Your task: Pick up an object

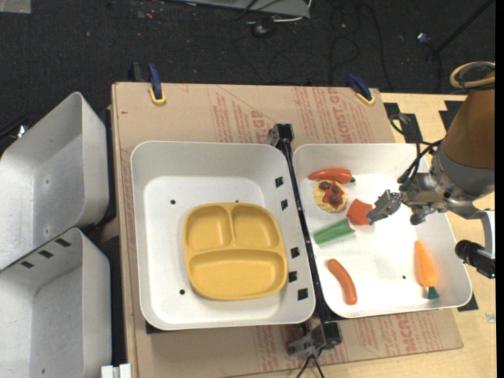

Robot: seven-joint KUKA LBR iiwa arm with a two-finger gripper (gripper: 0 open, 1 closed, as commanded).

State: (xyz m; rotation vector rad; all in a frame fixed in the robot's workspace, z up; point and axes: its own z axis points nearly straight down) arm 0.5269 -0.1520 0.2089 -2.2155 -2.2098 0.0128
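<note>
The right bin (378, 305) holds several toy foods. A red chili (331, 175) lies at the back, with a small round pizza (330, 196) just in front of it. A red chunk (358, 212) sits beside a green pod (333, 231). A sausage (342, 280) lies near the front and a carrot (426, 266) at the right. My gripper (383, 208) hangs low over the bin, its tip right next to the red chunk's right side. I cannot tell whether it touches the chunk.
The left bin (150, 211) holds a yellow divided plate (235, 250). A black divider (298, 227) runs between the two bins. Two more white bins (47, 211) stand off the bench at the left. The arm (472, 148) covers the right bin's far right corner.
</note>
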